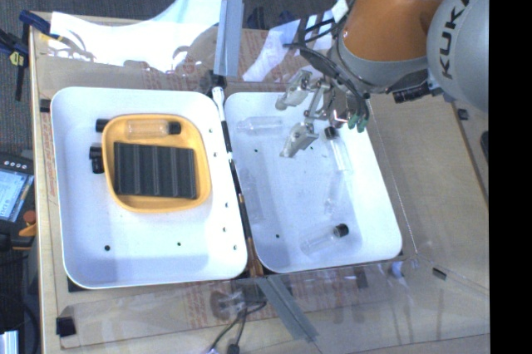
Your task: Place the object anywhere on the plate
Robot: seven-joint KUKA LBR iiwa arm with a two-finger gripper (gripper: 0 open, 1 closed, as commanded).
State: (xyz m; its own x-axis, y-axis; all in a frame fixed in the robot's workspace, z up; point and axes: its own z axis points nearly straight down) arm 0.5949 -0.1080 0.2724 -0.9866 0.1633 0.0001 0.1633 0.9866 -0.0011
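- The gripper [301,121] hangs over the upper part of the right bin [378,203], its metal fingers [293,141] pointing down and to the left, spread apart with nothing between them
- Behind it the grey arm with its orange band [391,7] reaches in from the upper right
- Several clear, see-through items lie on the right bin's floor: one near the upper left [258,126], a long tube-like one [339,165] just right of the fingers, and a clear piece with a black cap [328,238] near the lower right; which of these is the object I cannot tell
- In the left bin [75,244] lies the plate [156,161], a yellow-rimmed tray with a dark ribbed centre, well apart from the gripper
- Two small black pieces [96,158] sit just left of the plate
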